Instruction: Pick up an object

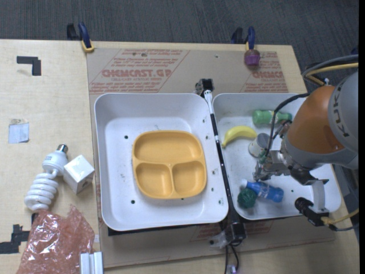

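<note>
The right bin holds several objects. A yellow banana lies at its upper left, and a green cylinder sits near the back wall. A blue bottle lies beside a dark green ball near the front. A small clear cup stands between the banana and the arm. My gripper hangs low in the bin, just above the blue bottle and right below the cup. The wrist hides its tips.
The left bin holds a yellow divided plate. On the bench to the left lie a spiral light bulb, a white cube and crumpled pink plastic. A purple object sits behind the right bin.
</note>
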{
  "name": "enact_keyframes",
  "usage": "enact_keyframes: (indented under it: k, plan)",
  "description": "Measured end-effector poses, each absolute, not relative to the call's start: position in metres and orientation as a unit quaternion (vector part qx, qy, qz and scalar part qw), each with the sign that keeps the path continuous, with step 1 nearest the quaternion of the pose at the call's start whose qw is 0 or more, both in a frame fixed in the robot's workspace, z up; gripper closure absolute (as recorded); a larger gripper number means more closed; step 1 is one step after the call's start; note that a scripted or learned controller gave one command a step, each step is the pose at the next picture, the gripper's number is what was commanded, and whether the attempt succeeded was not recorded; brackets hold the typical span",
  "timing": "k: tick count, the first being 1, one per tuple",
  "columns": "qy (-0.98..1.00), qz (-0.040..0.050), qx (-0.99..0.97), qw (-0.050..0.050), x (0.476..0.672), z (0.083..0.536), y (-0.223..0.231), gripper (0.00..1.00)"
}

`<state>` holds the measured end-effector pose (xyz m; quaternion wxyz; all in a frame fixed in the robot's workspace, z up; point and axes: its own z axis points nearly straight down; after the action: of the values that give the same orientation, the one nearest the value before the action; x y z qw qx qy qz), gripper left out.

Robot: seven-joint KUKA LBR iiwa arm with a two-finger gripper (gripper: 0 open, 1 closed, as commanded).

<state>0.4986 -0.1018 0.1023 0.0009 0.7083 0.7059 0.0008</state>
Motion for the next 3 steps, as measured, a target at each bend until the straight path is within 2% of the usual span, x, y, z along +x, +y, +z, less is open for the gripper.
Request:
enact_keyframes:
  k: [1, 2, 3]
  plan:
    - [0.708, -0.0002, 0.706, 0.001, 0.576, 0.192, -0.039, 1.0]
    - [0.708, -0.0002, 0.706, 0.001, 0.576, 0.192, -0.039, 0.0]
    - [0.707, -0.0003, 0.708, 0.0, 0.526, 0.092, -0.103, 0.0]
